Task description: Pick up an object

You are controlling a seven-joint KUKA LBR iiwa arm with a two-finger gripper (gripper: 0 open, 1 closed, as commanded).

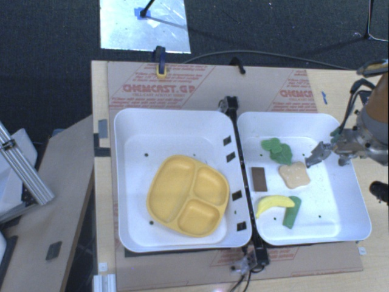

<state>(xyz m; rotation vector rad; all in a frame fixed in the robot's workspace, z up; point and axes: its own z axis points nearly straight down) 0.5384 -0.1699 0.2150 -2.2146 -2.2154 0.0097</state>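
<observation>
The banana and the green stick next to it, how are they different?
The banana is yellow; the green stick is green. The banana is curved, while the green stick is straight. The banana lies almost sideways across the right bin, but the green stick points more up and down, leaning against the banana's right end. Both are small toy foods lying flat at the near side of the same bin, away from the claw.

right bin (358,224) floor lies bare along its right side; toys cluster by the divider (243,181).
</observation>
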